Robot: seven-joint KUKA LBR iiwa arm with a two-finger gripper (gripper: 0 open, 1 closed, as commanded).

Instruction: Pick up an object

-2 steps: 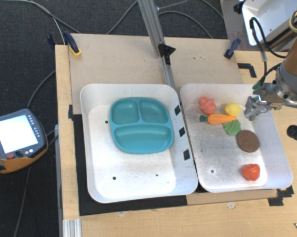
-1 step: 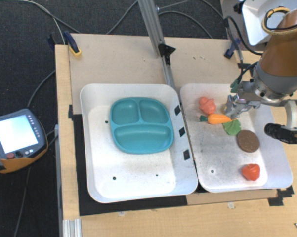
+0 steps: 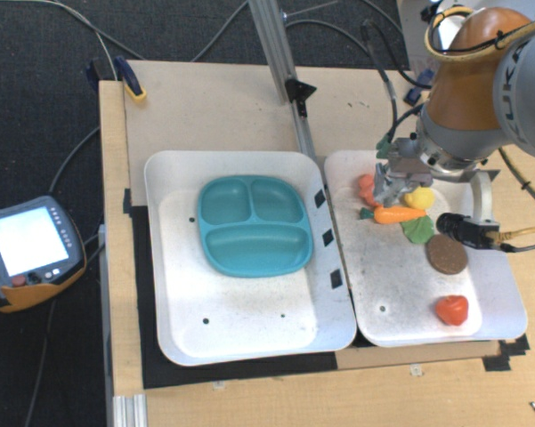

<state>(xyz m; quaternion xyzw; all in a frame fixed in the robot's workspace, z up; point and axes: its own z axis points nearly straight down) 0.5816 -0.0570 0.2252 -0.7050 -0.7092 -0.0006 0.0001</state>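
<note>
The two-finger metal gripper (image 3: 393,183) hangs low at upper centre-right, over a cluster of small toy foods; whether it is released or clenched I cannot tell. The orange plastic carrot (image 3: 399,213) lies just below it in the right white bin (image 3: 481,323), touching a green leafy piece (image 3: 419,229). Recommended: centre over one item and descend straight, since crowded neighbours could deflect the grasp.

Robot arm (image 3: 507,78): rounded grey casing, glossy orange band above the wrist, grey metal flange below, dark cables along its side, small metallic gripper (image 3: 390,185) at the tip.
</note>
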